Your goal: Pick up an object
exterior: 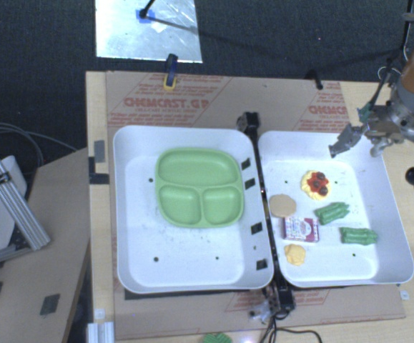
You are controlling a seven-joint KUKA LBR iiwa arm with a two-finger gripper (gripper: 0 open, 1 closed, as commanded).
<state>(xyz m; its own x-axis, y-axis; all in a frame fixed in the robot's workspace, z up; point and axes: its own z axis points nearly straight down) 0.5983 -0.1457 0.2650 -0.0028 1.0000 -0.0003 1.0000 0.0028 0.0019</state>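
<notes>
My gripper [359,143] hangs over the far right corner of the right bin [389,216], open, with nothing between its fingers. Below it in that bin lie a yellow toy with red spots [316,184], a tan round cookie [283,206], a pink and white packet [299,229] and a small yellow piece [295,254]. Two green toy vegetables [332,211] [357,236] lie toward the bin's right side. The yellow toy with red spots is the nearest to the gripper, a little ahead and left of it.
The left bin [131,220] holds a green divided plate [198,188]. A black hinged divider [258,191] runs between the bins. Metal rails [6,199] stand at the left of the bench, and a foil sheet [148,20] lies beyond it.
</notes>
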